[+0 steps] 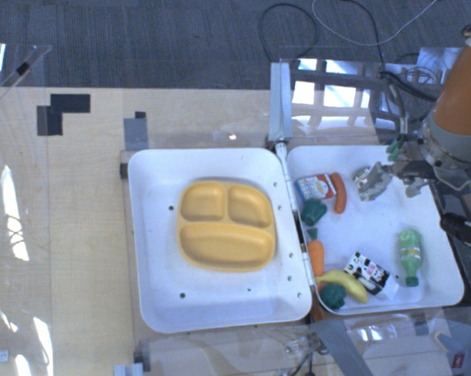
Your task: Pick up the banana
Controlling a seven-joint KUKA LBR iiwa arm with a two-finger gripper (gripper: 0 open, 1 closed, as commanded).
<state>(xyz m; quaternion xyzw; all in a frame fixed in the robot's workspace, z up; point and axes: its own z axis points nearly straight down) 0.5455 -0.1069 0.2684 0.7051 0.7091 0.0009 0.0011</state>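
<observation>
Right white bin (424, 214), tool (373, 181) above its far end, grip state unclear, well apart from the banana (345, 284).

The left white bin (144, 242) holds a yellow tray (225, 224) with three parts. The right white bin (435, 291) holds a green bottle (410, 255), a carrot (316, 258), a hot dog (339, 193), a small box (315, 188), two dark green toys (313, 213) (333, 296), and a black and white carton (369, 272). Both bins sit on a light wood tabletop (66, 230).
</observation>
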